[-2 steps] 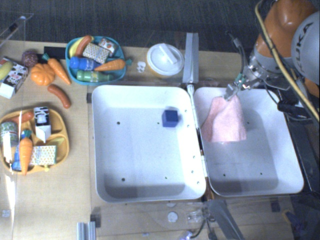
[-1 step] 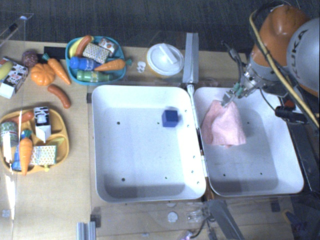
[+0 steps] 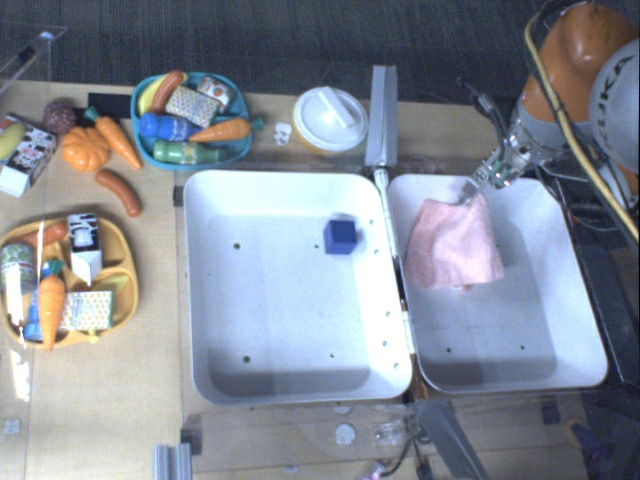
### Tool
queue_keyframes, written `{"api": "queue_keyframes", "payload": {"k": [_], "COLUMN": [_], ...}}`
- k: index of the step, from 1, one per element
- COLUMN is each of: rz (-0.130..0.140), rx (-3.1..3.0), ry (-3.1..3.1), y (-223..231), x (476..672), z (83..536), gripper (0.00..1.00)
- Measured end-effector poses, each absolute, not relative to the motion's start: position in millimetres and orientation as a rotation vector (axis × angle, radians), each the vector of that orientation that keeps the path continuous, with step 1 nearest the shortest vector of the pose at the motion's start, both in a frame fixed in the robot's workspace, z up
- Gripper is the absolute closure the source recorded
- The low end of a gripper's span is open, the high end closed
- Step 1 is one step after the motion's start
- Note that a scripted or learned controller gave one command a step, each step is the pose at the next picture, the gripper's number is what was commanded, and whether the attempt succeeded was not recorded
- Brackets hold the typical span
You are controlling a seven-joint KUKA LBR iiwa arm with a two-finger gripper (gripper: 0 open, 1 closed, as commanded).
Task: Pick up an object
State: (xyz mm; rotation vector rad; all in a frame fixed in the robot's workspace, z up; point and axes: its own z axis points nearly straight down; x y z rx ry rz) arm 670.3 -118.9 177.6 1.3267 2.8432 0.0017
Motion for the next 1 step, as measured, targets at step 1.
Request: {"api": "queue_keyframes", "payload": {"k": [1], "rz": [0.002], "rx": [1.479], "ry": [2.771], "y": [-42.4], "x": [638.0], "z": [183.0], "gripper": [1.00]}}
